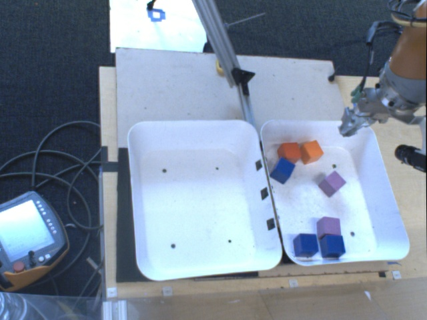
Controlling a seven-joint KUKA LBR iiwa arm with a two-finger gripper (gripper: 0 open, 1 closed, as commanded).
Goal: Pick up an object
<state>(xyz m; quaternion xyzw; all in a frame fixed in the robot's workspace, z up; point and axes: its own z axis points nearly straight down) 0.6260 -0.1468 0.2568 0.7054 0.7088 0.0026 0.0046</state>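
The right bin holds several small blocks. Two orange blocks sit side by side near its back, with a blue block just in front of them. A purple block lies alone in the middle. Near the front edge, a second purple block rests behind two blue blocks. My gripper hangs above the bin's back right corner, to the right of the orange blocks and well apart from them. Nothing shows between its fingers.
The left bin stands beside the right one. A slanted metal pole reaches down to the gap between the bins. Cables and a teach pendant lie on the floor at the left.
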